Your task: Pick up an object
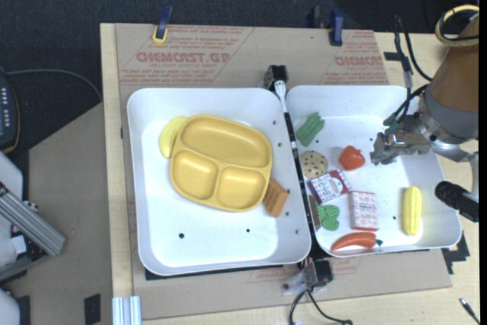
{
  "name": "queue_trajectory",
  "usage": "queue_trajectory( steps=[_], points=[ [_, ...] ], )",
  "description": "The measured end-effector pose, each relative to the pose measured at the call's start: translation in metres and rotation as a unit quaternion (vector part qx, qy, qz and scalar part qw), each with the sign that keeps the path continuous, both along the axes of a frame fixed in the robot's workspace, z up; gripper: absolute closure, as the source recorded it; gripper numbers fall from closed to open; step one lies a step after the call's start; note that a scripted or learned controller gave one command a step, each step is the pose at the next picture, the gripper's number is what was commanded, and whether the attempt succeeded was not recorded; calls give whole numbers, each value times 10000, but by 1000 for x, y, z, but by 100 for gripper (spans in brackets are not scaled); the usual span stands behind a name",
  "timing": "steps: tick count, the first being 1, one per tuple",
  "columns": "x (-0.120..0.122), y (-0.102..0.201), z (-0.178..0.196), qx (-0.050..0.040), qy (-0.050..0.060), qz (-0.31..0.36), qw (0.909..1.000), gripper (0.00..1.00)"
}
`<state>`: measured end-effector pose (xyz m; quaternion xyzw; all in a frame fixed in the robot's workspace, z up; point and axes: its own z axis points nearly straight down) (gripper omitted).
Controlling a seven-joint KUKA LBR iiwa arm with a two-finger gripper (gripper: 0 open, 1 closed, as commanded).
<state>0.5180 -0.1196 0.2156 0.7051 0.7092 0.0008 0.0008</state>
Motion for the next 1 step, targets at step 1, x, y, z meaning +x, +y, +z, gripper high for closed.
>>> queue_trajectory(
  steps=[1],
  points=[
    [34,45,-5,4,-6,4,10000,100]
  ],
)
